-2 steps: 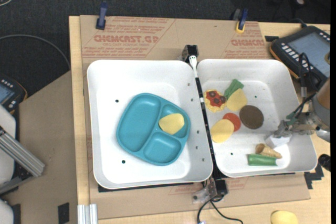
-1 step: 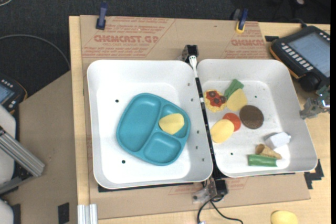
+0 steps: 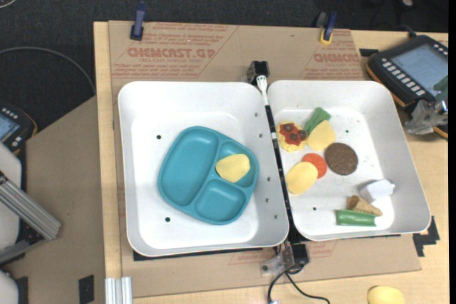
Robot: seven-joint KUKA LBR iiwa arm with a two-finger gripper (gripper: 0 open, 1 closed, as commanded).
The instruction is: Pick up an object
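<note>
Objects to pick, right bin: a loose cluster lies in the right bin (image 3: 399, 117): a brown disc (image 3: 341, 158), a red piece (image 3: 318, 164) touching a yellow lump (image 3: 300, 179), a pale yellow wedge (image 3: 323, 134) with a green piece (image 3: 318, 117) at its upper end, and a red-and-yellow slice (image 3: 291, 137) near the bin's left wall.
Near corner of that bin: a white piece (image 3: 377, 189), a tan wedge (image 3: 365, 206) just below it, and a green stick (image 3: 355, 218) lying flat against the tan wedge.
Object in left bin: a yellow piece (image 3: 233, 167) sits in the upper right compartment of the teal divided plate (image 3: 187, 171), which rests near the middle of the left bin (image 3: 142, 117).
Relative to my claw: I cannot tell how any of these lies relative to it.
My claw's state: I cannot tell whether it is open or closed.
My arm's pose: I cannot tell.
Around the bins: both stand side by side, touching, on a printed cardboard sheet (image 3: 178, 50) held by a blue clamp (image 3: 138, 21) and a second clamp (image 3: 328, 26); a handheld control unit (image 3: 413, 67) lies at the far right.
</note>
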